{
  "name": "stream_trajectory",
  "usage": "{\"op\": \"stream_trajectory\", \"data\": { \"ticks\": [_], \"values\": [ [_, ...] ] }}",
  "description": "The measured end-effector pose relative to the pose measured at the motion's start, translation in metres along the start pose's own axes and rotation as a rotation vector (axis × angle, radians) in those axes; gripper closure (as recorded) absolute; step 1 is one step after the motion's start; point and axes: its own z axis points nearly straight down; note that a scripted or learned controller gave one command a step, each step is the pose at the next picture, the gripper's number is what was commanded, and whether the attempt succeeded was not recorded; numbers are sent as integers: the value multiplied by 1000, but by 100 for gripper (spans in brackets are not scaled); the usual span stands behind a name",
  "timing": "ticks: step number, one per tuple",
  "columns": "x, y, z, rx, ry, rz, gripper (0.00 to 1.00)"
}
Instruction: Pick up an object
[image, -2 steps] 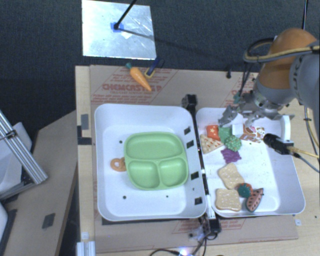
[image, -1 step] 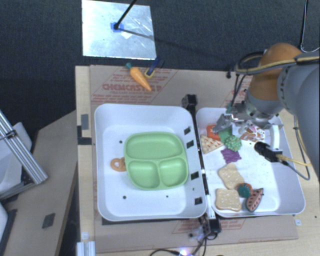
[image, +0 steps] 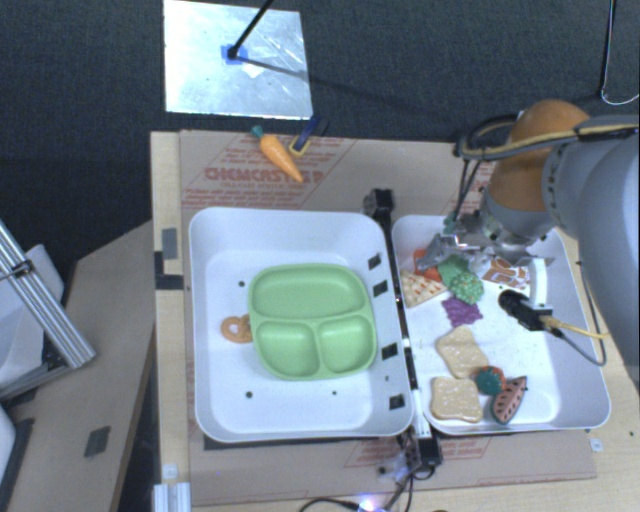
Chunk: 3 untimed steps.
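My gripper (image: 447, 249) hangs low over the far left part of the right bin (image: 578, 352). Just below it lie a green leafy toy (image: 462, 279), a small red piece (image: 427, 264) and a waffle-patterned piece (image: 420, 290). A purple grape cluster (image: 461, 312) sits a little nearer the front. Two bread slices (image: 461, 352) (image: 454, 399), a green-and-red round toy (image: 488, 379) and a brown striped piece (image: 508, 399) fill the front of that bin. A white-and-orange piece (image: 505, 270) lies to the gripper's right. Nothing shows as held.
The left bin (image: 215, 250) holds a green divided plate (image: 310, 320) and a small pretzel (image: 237, 329) at its left. A toy carrot (image: 279, 157) lies on the cardboard behind the bins. A black divider rail (image: 392, 300) runs between the bins.
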Motion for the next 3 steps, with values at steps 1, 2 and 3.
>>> {"op": "stream_trajectory", "data": {
  "ticks": [1,2,3],
  "values": [
    [1,2,-10,-4,3,0,100],
    [-4,0,-74,3,0,0,100],
    [-4,3,-128,2,0,-3,100]
  ]
}}
